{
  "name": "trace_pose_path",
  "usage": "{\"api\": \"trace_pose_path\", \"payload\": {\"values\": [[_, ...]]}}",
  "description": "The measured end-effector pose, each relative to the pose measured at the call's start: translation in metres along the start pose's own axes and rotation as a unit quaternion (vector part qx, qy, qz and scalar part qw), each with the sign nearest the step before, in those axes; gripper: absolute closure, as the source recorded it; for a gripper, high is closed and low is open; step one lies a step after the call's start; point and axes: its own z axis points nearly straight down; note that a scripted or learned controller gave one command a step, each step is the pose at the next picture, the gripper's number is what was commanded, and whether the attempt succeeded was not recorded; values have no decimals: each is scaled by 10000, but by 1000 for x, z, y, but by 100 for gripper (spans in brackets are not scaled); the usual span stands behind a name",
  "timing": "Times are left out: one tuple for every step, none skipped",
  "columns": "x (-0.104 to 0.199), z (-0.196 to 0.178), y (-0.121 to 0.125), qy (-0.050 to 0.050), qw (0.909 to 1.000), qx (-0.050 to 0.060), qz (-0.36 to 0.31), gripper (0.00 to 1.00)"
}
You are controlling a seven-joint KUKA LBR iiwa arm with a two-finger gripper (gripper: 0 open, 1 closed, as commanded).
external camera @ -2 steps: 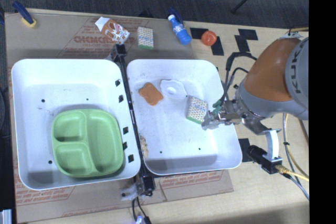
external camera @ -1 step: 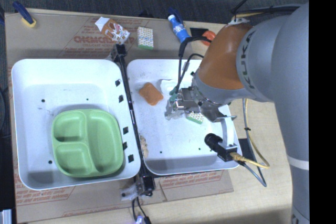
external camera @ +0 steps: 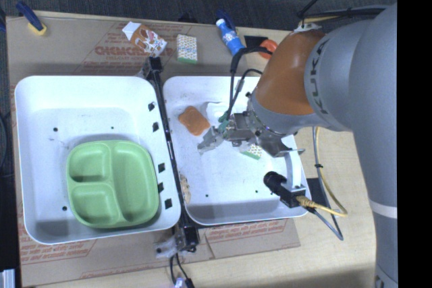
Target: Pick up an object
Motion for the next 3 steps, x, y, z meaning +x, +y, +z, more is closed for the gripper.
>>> {"api": "trace_pose_path", "payload": {"values": [[0, 0, 0, 0, 10000, 0, 0, 0], [0, 0, 0, 0, 10000, 0, 0, 0], [0, 0, 0, 0, 10000, 0, 0, 0]]}}
